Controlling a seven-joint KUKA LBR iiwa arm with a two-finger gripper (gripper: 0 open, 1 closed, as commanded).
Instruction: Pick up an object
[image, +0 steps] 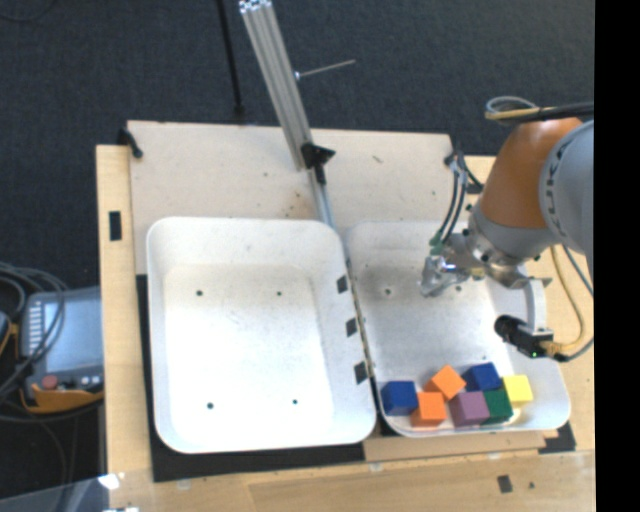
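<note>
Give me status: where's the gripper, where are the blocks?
Gripper above right bin's bare floor, holding nothing visible. Coloured blocks clustered at bin's near edge, untouched. Nothing between gripper and blocks.

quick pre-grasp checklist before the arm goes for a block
1. Blocks to pick: ok, a cluster sits at the near edge of the right bin.
2. Hand over the right bin: ok.
3. Hand over the cluster: not ok, it hangs farther back, over bare floor.
4. Isolated target: not ok, the blue block touches the orange block.
5. Hand free of load: cannot tell.
</note>
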